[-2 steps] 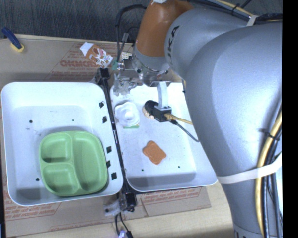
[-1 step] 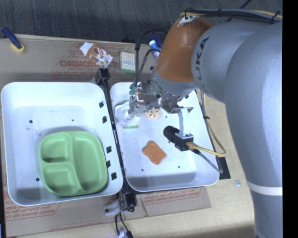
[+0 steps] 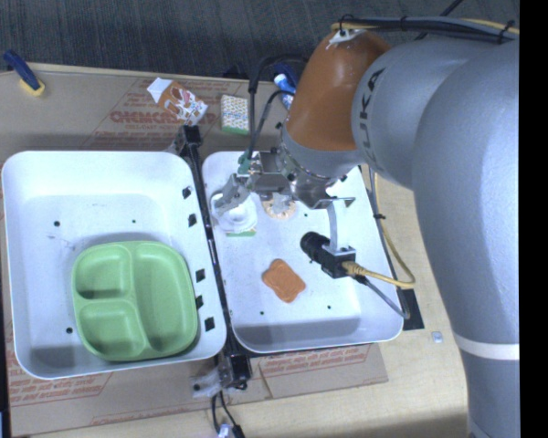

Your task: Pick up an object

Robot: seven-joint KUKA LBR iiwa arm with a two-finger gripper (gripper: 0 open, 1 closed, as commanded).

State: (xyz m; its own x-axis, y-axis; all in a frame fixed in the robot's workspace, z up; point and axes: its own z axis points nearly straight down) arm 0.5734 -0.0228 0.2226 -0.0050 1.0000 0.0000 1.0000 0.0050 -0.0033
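Still mid-attempt: gripper (image 3: 240,192) is down in the right bin (image 3: 347,322), upper-left corner, over a pale object (image 3: 240,217), finger state unreadable, probably nothing lifted.

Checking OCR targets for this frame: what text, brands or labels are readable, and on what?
"KUKA", partly seen, on the grey robot arm beside its orange band.
Red print on the brown cardboard sheet behind the bins: too blurred to read.
Small green-and-white packet on that cardboard: print too small.
Crumpled orange-and-white wrapper: unreadable.
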